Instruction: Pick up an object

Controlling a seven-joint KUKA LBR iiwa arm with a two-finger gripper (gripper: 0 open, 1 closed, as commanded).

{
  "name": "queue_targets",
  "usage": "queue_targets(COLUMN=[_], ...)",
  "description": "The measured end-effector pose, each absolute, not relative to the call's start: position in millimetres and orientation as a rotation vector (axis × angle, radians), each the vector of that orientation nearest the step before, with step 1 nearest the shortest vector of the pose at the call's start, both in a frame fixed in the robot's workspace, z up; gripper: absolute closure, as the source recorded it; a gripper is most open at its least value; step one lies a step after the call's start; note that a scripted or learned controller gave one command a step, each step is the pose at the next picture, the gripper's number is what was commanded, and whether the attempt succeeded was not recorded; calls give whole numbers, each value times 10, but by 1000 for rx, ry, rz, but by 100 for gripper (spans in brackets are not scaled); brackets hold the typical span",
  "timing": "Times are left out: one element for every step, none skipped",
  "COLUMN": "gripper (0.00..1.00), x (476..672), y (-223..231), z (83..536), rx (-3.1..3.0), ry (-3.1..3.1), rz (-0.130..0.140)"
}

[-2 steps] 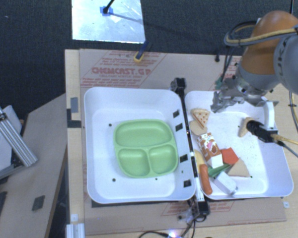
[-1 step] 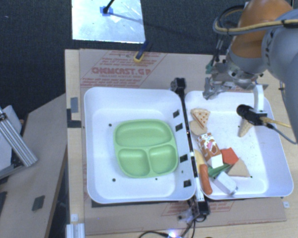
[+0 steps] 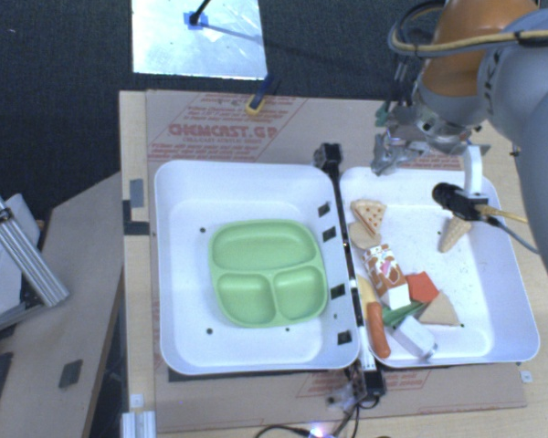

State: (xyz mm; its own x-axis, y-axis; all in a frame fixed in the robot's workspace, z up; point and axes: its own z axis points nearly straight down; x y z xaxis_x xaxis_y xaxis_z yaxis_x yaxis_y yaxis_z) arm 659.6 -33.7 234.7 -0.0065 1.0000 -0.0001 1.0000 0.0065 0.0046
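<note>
- From my station, the view is evenly and brightly lit from overhead; the white bins [image 3: 256,190] read near overexposed.
- A metal sheet [image 3: 199,26] at 12 o'clock throws patchy glare.
- Shadows are soft and short.
- Focus is slightly soft throughout; the arm [image 3: 502,53] at 2 o'clock is blurred.

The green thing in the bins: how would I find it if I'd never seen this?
Look in the left white bin. The green tray lies at its middle, divided into three compartments. It lies alone, while the small toy foods are all heaped in the right bin.
</note>
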Motion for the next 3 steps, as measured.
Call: queue_targets(gripper=[100, 100, 100], x=[6564, 6547, 6466], y=[-261, -334, -291], z=[2330, 2141, 2231], rx=[2213, 2220, 2217], ry=[2228, 2221, 2224], rz=[2, 0, 2])
